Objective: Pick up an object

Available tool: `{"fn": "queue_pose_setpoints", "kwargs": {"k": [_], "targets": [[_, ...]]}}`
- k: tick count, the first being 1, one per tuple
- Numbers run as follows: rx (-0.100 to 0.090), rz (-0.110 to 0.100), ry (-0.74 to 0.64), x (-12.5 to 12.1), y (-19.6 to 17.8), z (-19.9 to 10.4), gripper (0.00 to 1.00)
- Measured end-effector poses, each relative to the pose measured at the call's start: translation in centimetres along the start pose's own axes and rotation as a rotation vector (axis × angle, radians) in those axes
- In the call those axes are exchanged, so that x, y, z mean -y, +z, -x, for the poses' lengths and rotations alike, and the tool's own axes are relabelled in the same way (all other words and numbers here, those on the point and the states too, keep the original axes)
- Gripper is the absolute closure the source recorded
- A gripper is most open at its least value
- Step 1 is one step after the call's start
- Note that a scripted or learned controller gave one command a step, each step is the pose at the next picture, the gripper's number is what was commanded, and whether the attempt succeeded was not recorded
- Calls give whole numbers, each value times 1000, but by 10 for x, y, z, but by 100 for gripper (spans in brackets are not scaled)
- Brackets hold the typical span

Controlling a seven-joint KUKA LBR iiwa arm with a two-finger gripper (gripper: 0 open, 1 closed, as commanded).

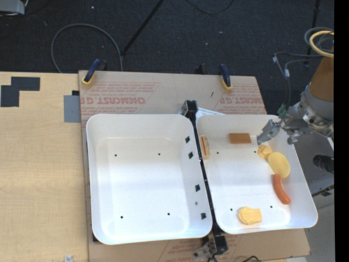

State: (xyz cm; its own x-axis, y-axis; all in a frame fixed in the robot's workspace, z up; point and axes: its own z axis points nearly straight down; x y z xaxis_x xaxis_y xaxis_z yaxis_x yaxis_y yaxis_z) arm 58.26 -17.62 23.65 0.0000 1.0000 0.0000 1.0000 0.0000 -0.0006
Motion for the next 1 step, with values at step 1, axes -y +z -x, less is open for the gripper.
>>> {"fn": "queue_pose_setpoints", "kwargs": {"k": [1], "targets": [[0,0,0,0,-10,0,100]]}}
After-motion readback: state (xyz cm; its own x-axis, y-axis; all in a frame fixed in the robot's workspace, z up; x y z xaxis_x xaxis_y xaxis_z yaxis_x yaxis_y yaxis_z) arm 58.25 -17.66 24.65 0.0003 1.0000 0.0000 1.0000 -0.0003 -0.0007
